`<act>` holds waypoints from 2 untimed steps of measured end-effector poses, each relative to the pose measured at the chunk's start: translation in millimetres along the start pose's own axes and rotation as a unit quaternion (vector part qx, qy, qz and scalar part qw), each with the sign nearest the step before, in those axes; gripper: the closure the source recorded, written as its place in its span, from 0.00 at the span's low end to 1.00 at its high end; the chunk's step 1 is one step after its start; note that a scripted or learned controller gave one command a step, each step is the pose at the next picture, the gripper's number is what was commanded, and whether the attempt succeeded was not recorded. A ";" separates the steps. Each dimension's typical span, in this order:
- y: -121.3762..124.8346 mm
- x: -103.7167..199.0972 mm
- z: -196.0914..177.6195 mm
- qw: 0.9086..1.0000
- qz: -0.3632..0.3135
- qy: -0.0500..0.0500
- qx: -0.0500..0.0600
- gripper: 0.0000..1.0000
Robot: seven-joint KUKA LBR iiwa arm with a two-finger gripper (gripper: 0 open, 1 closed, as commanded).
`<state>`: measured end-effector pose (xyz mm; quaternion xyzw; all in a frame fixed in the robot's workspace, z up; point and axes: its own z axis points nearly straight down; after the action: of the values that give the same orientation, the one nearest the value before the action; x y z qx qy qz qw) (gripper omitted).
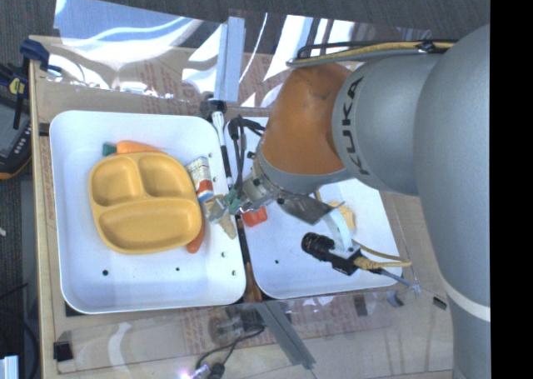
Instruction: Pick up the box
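A small box (200,176) with a white, red and yellow label lies in the left bin (125,286), against the right rim of a yellow divided plate (143,201). My gripper (225,207) hangs low over the wall between the two bins, just right of and slightly below the box. It is close to the box, and I see nothing clearly held in it. The grey arm with its orange band (308,127) covers much of the right bin (283,273).
An orange carrot-like thing (135,147) with a green end lies behind the plate. A red-orange piece (196,244) pokes out under the plate's front right corner. In the right bin a small red thing (255,216) lies by the left wall and a pale yellow item (344,217) sits farther right.
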<state>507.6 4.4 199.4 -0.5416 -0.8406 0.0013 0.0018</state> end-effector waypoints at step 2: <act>53.3 32.1 -10.6 0.987 0.163 0.001 0.001 1.00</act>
<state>542.9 55.6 209.8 -0.6716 -0.7409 0.0020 0.0026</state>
